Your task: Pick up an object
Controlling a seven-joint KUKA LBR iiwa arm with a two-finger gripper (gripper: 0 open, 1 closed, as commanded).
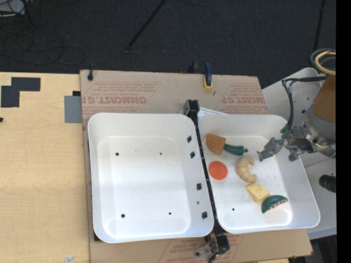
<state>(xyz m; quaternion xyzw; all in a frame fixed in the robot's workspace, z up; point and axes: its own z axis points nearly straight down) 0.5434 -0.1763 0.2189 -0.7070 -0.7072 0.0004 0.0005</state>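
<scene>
- Claw (279,148) hangs at the right bin's (307,212) three o'clock rim, fingers spread, holding nothing.
- Croissant (246,169) lies at its eight o'clock, near the orange disc (218,170).
- Cheese wedge (256,192) sits at six o'clock of the croissant.

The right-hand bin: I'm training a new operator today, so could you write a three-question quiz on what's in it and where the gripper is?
1. True or false: the orange disc lies nearer the divider between the bins than the yellow block does.
2. Multiple choice: the green-and-red wedge lies in the right bin near its A) far left corner, B) near right corner, C) centre.
3. Fill in: the gripper hangs over the ____ bin.

Key: 1 true; 2 B; 3 right.
</scene>
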